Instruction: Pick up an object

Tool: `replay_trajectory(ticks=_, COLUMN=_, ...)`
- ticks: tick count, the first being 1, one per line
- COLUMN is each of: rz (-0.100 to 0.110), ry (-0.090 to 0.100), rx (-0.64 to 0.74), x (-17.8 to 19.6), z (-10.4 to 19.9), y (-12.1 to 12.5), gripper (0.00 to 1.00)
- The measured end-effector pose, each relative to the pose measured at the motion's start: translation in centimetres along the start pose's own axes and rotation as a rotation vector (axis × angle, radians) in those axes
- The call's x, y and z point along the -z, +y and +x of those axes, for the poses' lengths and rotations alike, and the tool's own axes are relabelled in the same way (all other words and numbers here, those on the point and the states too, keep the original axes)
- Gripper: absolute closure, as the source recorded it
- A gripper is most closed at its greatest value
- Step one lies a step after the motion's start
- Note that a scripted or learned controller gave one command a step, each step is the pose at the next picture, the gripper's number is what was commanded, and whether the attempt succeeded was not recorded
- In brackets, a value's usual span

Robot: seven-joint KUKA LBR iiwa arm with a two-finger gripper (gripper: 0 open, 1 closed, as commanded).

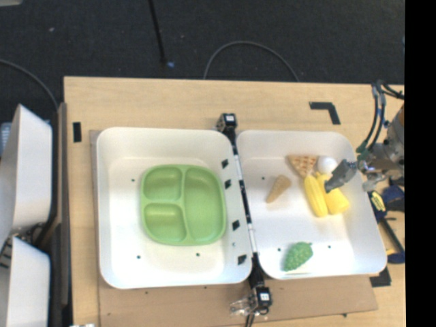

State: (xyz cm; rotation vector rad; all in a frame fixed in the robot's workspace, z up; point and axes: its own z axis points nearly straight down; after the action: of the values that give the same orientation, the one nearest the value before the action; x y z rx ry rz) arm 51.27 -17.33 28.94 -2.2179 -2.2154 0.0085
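Gripper [338, 176] stood over the yellow toy [315, 195] in the right bin [354, 251]; jaw opening could not be determined. Toy appeared light, rigid, possibly slick plastic; recommended hold: across its narrow middle.

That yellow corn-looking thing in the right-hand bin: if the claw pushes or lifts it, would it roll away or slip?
The yellow corn looks long and rounded, so a sideways nudge would probably roll it. Its surface seems smooth like moulded plastic, so it may slip from a grip. It touches another yellow piece, which could shift too. The gripper sits right beside both.
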Motion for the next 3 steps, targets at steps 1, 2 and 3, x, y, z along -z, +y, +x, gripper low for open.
replay_trajectory(ticks=1, rz=-0.010, ry=-0.002, rx=0.003, x=0.6, z=0.0, y=0.2, gripper=0.00)
replay_trajectory(ticks=2, rz=-0.005, ry=-0.001, rx=0.001, x=-5.7, z=0.1, y=0.4, gripper=0.00)
replay_trajectory(ticks=3, rz=-0.006, ry=-0.002, rx=-0.001, x=-10.1, z=0.5, y=0.3, gripper=0.00)
